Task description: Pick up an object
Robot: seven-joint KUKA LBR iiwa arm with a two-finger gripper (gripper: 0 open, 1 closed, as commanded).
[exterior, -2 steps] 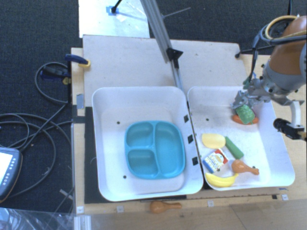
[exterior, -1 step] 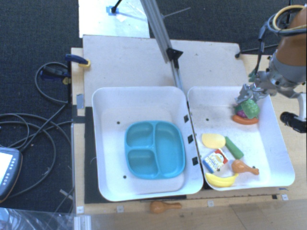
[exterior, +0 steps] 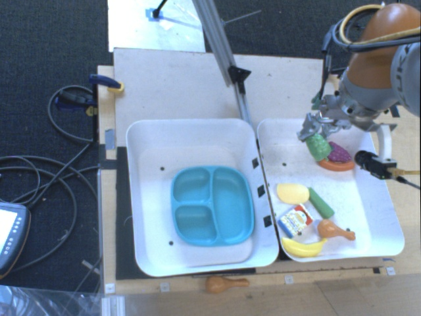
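Green toy (exterior: 318,147) between jaws (exterior: 314,131), mid-bin

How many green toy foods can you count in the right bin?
2. One green piece sits at the gripper, near the bin's back; the other green piece lies mid-bin, right of the yellow lemon. Others may hide beneath the arm.

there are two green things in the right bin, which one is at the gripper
The light green one, right under the gripper near the bin's far edge beside the purple piece. The dark green cucumber lies apart, nearer the camera, by the yellow lemon.
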